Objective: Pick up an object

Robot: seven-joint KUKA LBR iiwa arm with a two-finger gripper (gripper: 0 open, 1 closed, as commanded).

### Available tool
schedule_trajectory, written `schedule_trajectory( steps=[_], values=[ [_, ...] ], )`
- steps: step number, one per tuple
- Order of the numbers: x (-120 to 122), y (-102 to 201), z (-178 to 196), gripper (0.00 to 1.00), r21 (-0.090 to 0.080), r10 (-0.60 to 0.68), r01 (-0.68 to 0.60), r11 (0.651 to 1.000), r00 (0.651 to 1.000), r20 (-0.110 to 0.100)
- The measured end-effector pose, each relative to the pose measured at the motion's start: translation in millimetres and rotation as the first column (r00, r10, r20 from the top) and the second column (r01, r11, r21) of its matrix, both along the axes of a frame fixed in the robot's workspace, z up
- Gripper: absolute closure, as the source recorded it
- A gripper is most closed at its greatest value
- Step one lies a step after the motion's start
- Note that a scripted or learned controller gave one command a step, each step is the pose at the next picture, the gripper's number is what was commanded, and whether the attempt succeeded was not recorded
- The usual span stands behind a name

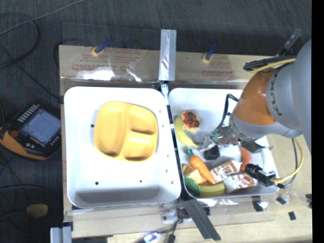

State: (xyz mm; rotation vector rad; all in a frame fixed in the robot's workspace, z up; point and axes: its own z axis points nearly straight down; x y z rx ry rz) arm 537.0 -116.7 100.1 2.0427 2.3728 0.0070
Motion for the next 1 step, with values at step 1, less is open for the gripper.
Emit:
schedule_trajectory(
  steps=[1],
  values=[
    [70.8, 56.7, 92.1, 1.0, -0.001, -0.093, 0.093, 0.996, 0.996, -0.012]
  ],
)
